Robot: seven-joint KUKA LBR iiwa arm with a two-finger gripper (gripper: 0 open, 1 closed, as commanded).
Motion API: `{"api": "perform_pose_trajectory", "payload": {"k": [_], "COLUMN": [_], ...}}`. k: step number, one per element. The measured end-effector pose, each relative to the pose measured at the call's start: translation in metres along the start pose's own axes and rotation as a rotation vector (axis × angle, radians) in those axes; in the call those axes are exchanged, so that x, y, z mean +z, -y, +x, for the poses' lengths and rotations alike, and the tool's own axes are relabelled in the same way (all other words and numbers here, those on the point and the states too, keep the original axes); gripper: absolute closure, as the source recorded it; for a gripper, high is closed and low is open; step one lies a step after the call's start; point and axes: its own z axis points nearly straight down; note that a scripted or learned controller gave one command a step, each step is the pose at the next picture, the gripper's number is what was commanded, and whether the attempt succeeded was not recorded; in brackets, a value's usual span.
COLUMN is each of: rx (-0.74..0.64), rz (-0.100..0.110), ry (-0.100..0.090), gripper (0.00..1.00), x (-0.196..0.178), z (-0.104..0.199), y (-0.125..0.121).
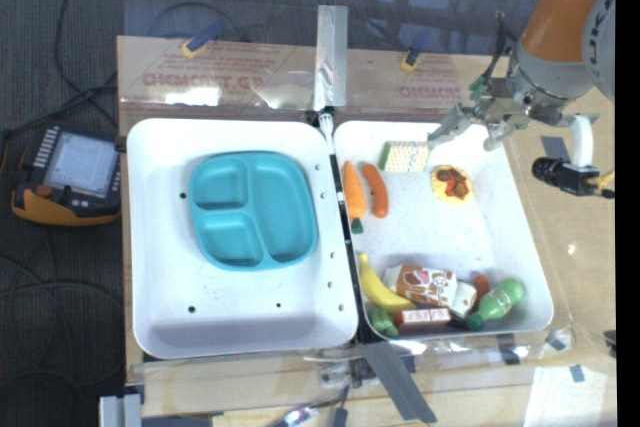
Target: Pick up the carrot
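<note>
The carrot [351, 189] is orange with a green stub at its near end. It lies lengthwise against the left wall of the right bin [500, 235]. My gripper [463, 135] hovers over the back right part of that bin, well to the right of the carrot and apart from it. Its two fingers are spread, with nothing between them; one fingertip [436, 135] is close to a pale waffle square.
Beside the carrot lies a red-orange sausage [375, 190]. A waffle square [405, 156] and a small pizza [451, 182] sit further back. A banana [381, 286], a carton [432, 284] and a green bottle [498, 302] crowd the front. The left bin [160, 245] holds a blue divided plate [252, 209].
</note>
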Motion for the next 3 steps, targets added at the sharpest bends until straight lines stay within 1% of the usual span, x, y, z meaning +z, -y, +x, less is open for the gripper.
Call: {"api": "perform_pose_trajectory", "payload": {"k": [1, 2, 3], "rx": [0.065, 0.065, -0.021], "rz": [0.004, 0.003, 0.002], "ry": [0.0, 0.0, -0.003], "gripper": [0.0, 0.0, 0.0], "x": [0.026, 0.026, -0.04], "z": [0.032, 0.032, 0.072], "y": [0.037, 0.037, 0.09]}}
